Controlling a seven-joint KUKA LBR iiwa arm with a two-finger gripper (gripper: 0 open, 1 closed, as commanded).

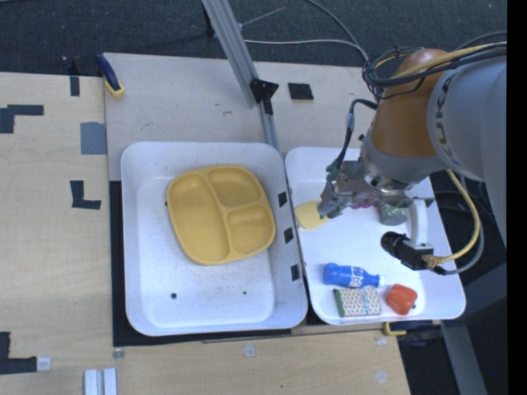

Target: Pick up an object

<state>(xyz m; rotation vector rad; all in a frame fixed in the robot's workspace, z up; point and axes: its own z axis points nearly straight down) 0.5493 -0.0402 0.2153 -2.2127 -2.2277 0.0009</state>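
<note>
From where I stand, the left bin is not where trouble starts. It holds just a yellow plate, lying flat and well apart from the arm.

The risk sits at the near wall of the right bin. A small yellow piece lies there, tight against the bin's left edge, and it looks like the thing being gone for. Pressed to the wall like that, it leaves little room on its far side. I'd guess a closing grip could catch the rim, or nudge the piece along the wall and miss it. It also looks low and rounded, so it could squirt out sideways under a squeeze.

The gripper is down in the bin just to the right of the piece, with its tip at the piece's right edge. It is touching or nearly so; I can't say which. Whether it is open or closed I cannot tell from this angle, and I see nothing held in it.

Further right and nearer me lie a blue bottle, a patterned box and an orange thing. The three are close together but clear of the gripper, so they seem unlikely to get knocked unless the arm swings toward me.
</note>
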